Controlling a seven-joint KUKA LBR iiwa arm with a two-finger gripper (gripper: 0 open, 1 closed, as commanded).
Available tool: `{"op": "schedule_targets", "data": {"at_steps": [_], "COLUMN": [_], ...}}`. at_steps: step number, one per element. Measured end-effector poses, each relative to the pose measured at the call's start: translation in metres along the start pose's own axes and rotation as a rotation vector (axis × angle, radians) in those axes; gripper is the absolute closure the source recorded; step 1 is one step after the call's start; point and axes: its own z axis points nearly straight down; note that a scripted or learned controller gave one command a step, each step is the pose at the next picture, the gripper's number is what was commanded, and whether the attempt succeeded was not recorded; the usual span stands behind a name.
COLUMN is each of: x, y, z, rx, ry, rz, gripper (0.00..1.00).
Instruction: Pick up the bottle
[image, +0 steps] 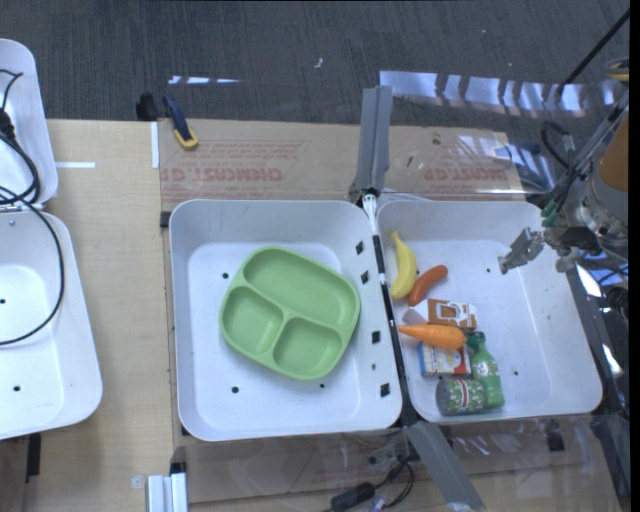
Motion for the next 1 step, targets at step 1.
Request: {"op": "schedule_targets", "data": {"at_steps": [1], "x": [0.0006], "y": [-0.0628], "z": [0.096], "rx": [-0.001], "ry": [0.001], "rz": [-0.025], "gripper": [0.0]}}
